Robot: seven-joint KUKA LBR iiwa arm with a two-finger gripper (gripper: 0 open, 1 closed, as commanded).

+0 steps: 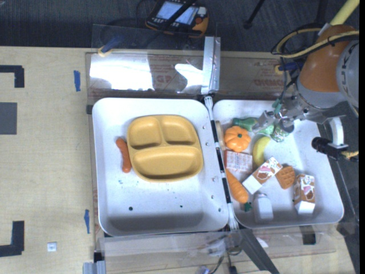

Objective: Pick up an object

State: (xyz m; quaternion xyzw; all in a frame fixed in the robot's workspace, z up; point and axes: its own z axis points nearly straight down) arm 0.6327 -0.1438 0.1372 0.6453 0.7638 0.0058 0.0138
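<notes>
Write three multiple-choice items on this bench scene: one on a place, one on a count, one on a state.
1. Where does the yellow tray lie?
A. left bin
B. right bin
C. on the bench outside the bins

2. How many compartments does the tray have?
A. one
B. three
C. five

3. Where is the end effector?
A. over the left bin
B. over the far part of the right bin
C. resting on the tray

Key: 1 A, the tray sits in the left bin beside a sausage. 2 B, two small sections lie above one long one. 3 B, it is over the right bin near the small pumpkin.
</notes>
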